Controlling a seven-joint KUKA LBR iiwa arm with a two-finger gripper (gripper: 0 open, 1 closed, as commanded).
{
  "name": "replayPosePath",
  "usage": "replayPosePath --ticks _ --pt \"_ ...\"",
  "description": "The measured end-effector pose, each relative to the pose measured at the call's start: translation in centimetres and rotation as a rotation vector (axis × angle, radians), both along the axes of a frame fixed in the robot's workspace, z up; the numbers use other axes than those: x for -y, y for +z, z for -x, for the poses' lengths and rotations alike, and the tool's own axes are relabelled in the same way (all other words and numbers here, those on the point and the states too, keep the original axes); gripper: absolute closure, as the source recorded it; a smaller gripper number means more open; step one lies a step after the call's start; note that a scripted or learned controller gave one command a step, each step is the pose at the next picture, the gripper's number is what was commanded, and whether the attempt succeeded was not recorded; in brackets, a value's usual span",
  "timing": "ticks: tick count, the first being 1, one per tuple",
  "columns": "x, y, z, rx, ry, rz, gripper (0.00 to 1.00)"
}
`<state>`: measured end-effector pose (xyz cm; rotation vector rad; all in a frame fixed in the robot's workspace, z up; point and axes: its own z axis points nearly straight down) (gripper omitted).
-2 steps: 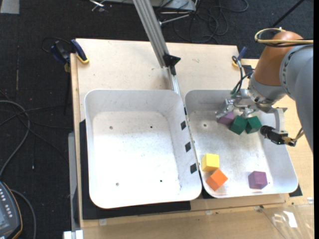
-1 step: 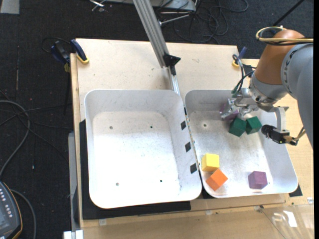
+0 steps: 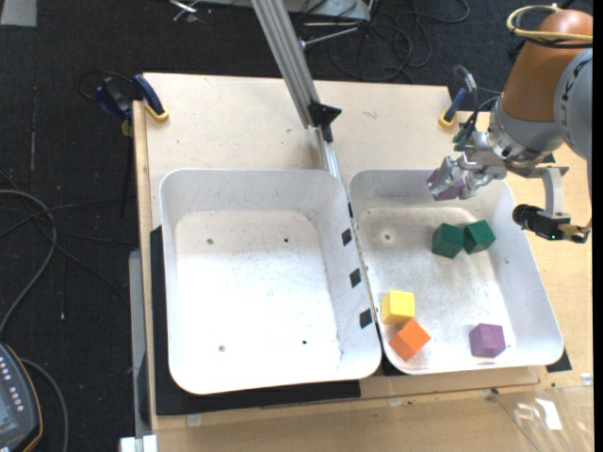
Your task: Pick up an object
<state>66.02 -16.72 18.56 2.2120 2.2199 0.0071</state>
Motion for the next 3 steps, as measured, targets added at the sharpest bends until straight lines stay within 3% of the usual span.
replayPosePath --ticks 1,2,3 --pt "-8.5 8.4 1.7 0.000 0.006 -0.004 1.00" --pt "-16.6 0.5 7.2 -0.020 0.005 -0.006 1.00" --pt "-20.1 0.9 3.4 -0.007 0.003 -0.003 1.00"
